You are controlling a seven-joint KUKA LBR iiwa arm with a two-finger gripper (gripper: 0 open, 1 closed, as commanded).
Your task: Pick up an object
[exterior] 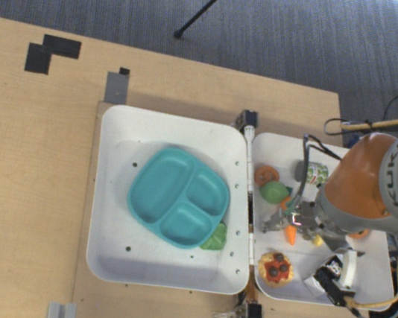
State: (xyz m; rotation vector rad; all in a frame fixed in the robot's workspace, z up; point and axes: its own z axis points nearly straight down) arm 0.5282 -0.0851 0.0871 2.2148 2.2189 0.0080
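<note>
The arm (377,180) reaches into the right bin (368,300), its glossy orange band bulging above the wrist, and the gripper (293,221) hangs low over the toys near the bin's middle. Whether the jaws are spread or pressed together I cannot tell; the metal parts blur into each other. Just beside the gripper, on its near side, lies a small orange carrot-shaped piece (290,235), smooth plastic, tapered. Farther from the gripper, toward the bin's far wall, sit a round green ball (275,191) and a brownish-orange round toy (266,175), touching each other. A pale can with a green label (317,173) lies beyond them. Near the bin's front edge, well apart from the gripper, is a flat pizza-like disc (276,268) with red dots.

The left bin (113,200) holds a teal divided tray (179,196), matte and rounded, with a leafy green piece (215,236) tucked under its corner.
</note>
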